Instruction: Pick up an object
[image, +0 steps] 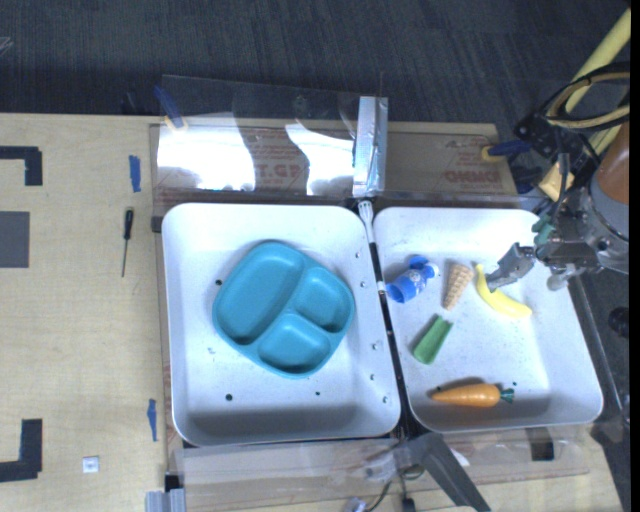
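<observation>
Camera view: a pale wooden bench (70, 330) is seen from above, marked with black corner brackets and strips of blue tape, and dark floor is seen beyond its far edge. Two white bins are set side by side on it. Nearest in the right bin (560, 390) a carrot (468, 395) is laid along the front wall, orange with a green stub at its right end. A green piece (431, 338) is placed behind it, tilted, then a blue bottle (410, 280) beside the dividing wall, a tan cone (456, 284) just right of it, and a yellow banana (500, 298) further right. The left bin (190, 400) is occupied by a blue divided tray (284, 308). Behind both bins a clear sheet is stood against cardboard, and its glare washes out what lies behind it. The gripper (512, 265) is held just above the banana's upper end; its fingers are seen slightly parted, with nothing between them, though whether the banana is touched cannot be made out. The arm is cut off at the right edge.
</observation>
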